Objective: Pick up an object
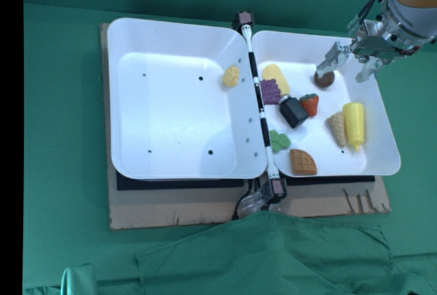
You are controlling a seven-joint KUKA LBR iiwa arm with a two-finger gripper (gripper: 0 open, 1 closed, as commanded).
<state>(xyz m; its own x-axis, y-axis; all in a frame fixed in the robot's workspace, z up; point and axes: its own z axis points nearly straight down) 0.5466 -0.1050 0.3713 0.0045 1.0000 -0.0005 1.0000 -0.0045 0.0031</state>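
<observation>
My gripper (351,65) hangs over the far right part of the right bin (382,150), open, with nothing between its fingers. A brown round piece (324,78) lies just below and left of the left fingertip (334,57). Nearer the front in this bin lie a yellow bottle (354,124), a cone (336,128), a strawberry (311,104), a black bottle (292,111), purple grapes (270,91), a pale yellow oval (275,75), a green leaf (278,141) and a waffle (302,162).
The left bin (136,41) holds one small yellow piece (231,76) near its right wall. A black-and-white divider bar (256,92) runs between the bins. Green cloth (273,253) is bunched in front of the bench.
</observation>
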